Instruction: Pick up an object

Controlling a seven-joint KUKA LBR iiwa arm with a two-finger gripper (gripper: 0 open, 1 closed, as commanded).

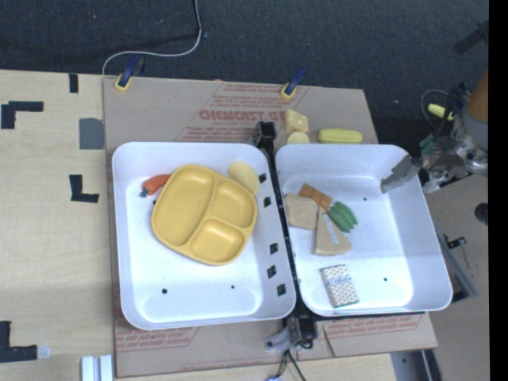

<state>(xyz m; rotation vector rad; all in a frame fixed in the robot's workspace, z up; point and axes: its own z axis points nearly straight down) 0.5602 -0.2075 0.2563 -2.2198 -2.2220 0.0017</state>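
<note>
1. The worktop (48, 236) carries a sheet of brown cardboard (230, 109) clipped at its far edge. Red print on the cardboard near that edge reads roughly "CHEMCAST", though part of it is too faint for you to rely on.
2. Two white bins sit on the cardboard, touching along their inner walls: the left bin (131, 292) and the right bin (429, 284).
3. The arm (476, 133) reaches in past the right bin's far right corner. The gripper (394, 181) hangs just over that bin's right rim, and from this angle you cannot tell how it is set; nothing shows in it.
4. The yellow divided plate (205, 213) fills the middle of the left bin. It looks stiff, light and smooth; it is probably too wide to pinch except at the rim.
5. In the right bin, your likeliest picks lie near its inner wall: a tan wedge (328, 238) and a tan square slice (301, 211), touching each other. Both look light and flat, so take an edge.
6. A small patterned packet (339, 284) lies near that bin's near edge. It appears thin and possibly slippery; any print on it is unreadable.
7. A green piece (343, 215) touches the wedge's far end, beside a brown strip (315, 196). The green piece looks chunky enough for a straight pinch across its middle.
</note>
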